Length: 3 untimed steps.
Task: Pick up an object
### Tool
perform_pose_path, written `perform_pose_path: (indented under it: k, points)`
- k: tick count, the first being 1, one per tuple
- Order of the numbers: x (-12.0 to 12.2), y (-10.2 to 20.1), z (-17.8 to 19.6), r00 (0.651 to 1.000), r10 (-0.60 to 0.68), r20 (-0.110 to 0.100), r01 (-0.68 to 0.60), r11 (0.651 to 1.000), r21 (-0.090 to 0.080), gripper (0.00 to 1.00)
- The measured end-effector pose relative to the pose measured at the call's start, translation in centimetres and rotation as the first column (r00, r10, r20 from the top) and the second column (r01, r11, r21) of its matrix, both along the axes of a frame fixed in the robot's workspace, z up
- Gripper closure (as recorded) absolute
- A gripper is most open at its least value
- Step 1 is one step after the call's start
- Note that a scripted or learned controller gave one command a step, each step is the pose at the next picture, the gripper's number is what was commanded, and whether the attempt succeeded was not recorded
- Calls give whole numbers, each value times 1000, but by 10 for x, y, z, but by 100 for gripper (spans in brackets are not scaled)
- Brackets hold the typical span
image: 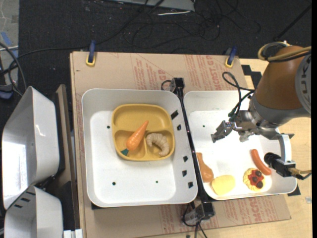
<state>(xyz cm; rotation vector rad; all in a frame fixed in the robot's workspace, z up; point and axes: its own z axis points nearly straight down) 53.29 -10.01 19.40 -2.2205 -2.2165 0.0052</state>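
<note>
My gripper (232, 134) hangs over the upper middle of the right bin (208, 103), open, with nothing between its fingers. Below it on the bin floor lie an orange drumstick-shaped toy (204, 168), a yellow rounded toy (223, 184), a small round tart with red topping (255, 179) and a red sausage (260, 161). All of them sit apart from the gripper, toward the bin's front edge.
The left bin (99, 172) bears a yellow divided plate (124, 115) with a carrot (137, 136) and a pale shrimp (159, 144) on it. A black divider (184, 128) runs between the bins. White containers (29, 133) stand off the bench at the left.
</note>
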Motion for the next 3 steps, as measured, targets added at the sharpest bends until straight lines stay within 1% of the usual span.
perform_pose_path:
  k: [1,2,3]
  points:
    - [4,9,-57,1000,0,0,0,1000,1,0]
    - [3,10,-105,1000,-1,1,1,1000,0,0]
    - [4,10,-92,1000,-2,5,2,1000,0,100]
